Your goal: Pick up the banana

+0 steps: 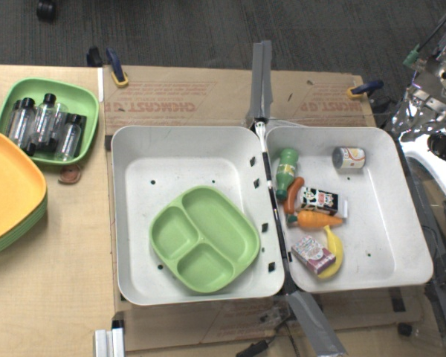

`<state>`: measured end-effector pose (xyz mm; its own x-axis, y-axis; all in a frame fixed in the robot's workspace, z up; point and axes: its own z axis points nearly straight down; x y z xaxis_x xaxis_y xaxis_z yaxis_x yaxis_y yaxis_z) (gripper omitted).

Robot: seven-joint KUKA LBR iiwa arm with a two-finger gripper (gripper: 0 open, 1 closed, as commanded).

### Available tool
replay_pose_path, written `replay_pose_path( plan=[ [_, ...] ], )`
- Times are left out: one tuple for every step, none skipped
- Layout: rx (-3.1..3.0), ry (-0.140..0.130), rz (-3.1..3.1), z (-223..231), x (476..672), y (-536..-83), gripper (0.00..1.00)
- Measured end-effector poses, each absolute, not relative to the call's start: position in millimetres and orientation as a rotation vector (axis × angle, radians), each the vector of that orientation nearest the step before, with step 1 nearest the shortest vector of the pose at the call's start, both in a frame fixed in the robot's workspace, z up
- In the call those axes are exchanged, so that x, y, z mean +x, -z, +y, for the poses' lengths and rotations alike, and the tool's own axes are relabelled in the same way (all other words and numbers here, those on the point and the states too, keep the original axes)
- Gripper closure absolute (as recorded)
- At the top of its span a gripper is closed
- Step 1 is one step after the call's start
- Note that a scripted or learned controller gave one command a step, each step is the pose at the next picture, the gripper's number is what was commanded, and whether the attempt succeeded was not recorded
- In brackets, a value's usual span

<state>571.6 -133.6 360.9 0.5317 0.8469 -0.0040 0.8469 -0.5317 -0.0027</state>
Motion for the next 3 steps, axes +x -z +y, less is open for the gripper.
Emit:
replay_pose_path(
  plan=[
    [-2.814,-0.008,-1.394,-183,552.4,-270,1.0],
    [-2.753,-0.007,-1.512,-174,616.6,-247,1.0],
    [-2.748,-0.005,-1.522,-177,658.8,-262,1.0]
  ],
)
